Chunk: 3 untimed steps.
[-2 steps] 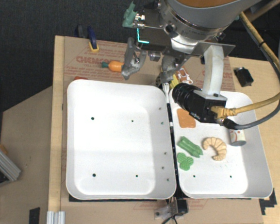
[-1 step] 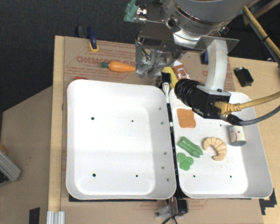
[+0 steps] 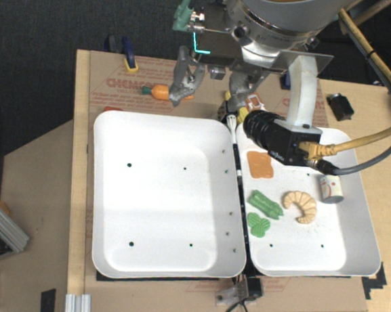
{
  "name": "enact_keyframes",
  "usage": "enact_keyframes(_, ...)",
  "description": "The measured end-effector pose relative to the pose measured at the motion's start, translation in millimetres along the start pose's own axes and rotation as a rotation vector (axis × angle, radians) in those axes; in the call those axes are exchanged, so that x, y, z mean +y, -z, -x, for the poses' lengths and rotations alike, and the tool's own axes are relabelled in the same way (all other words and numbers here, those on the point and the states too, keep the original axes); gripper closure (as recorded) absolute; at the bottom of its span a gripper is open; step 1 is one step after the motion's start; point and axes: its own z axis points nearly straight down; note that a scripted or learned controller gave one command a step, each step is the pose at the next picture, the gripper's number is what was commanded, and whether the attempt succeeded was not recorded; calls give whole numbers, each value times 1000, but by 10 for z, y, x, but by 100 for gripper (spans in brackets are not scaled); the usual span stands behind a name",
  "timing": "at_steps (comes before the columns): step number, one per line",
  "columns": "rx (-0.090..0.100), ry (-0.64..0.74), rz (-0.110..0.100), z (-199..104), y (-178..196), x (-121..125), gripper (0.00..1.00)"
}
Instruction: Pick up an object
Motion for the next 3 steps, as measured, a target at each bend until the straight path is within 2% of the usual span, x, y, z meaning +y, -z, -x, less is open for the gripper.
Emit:
enact_keyframes(1,2,1,3,-9,109,2,100)
enact_keyframes(2,-3,-21,-2,1535,-104,-72,100)
enact_keyframes(3,-1,-11,0,2203,-98,-72,100)
